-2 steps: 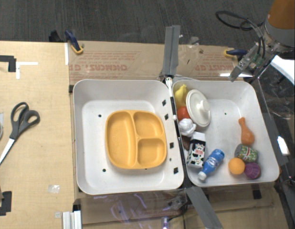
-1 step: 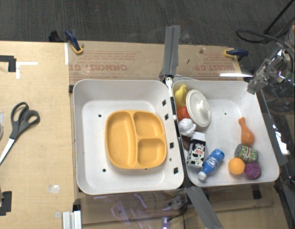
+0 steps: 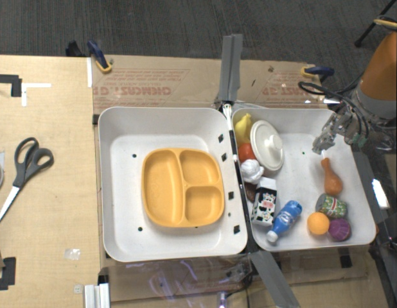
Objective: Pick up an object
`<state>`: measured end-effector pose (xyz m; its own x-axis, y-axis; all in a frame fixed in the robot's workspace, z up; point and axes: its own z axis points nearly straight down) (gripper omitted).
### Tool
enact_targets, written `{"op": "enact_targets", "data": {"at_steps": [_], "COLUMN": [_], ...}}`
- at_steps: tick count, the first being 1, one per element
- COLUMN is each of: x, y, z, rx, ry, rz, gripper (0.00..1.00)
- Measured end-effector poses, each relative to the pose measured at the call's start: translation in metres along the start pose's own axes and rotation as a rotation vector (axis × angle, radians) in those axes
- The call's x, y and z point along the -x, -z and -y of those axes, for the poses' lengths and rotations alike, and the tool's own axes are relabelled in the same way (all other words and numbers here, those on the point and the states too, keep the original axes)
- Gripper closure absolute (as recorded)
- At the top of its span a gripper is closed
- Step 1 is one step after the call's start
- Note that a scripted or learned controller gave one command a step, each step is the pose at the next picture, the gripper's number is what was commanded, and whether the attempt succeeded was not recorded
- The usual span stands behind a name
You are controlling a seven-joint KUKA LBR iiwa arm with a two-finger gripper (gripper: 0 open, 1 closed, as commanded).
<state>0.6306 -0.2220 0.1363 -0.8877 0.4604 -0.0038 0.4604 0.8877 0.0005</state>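
Note:
My gripper (image 3: 324, 140) hangs over the upper right part of the right bin (image 3: 295, 117), above bare bin floor. Just below it lies a brown drumstick-shaped toy (image 3: 330, 177). Further down are a green patterned ball (image 3: 331, 205), an orange (image 3: 318, 224) and a purple plum (image 3: 340, 230). On the bin's left side are a banana (image 3: 242, 123), a white bowl (image 3: 267, 145), a red tomato (image 3: 246, 151), a small white figure (image 3: 251, 170), a cow-print carton (image 3: 265, 201) and a blue bottle (image 3: 283, 221). Nothing shows in the gripper.
The left bin (image 3: 121, 172) holds a yellow divided plate (image 3: 184, 187). Scissors (image 3: 22, 165) lie on the wooden bench at the left. A grey divider post (image 3: 229, 69) stands between the bins at the back. Cables run beside the arm (image 3: 381, 76) at the right.

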Motion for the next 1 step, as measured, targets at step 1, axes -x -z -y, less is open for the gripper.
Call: {"op": "enact_targets", "data": {"at_steps": [1], "x": [0.0002], "y": [0.0005], "z": [-0.0002], "rx": [0.000], "ry": [0.001], "rz": [0.001], "gripper": [0.00]}}
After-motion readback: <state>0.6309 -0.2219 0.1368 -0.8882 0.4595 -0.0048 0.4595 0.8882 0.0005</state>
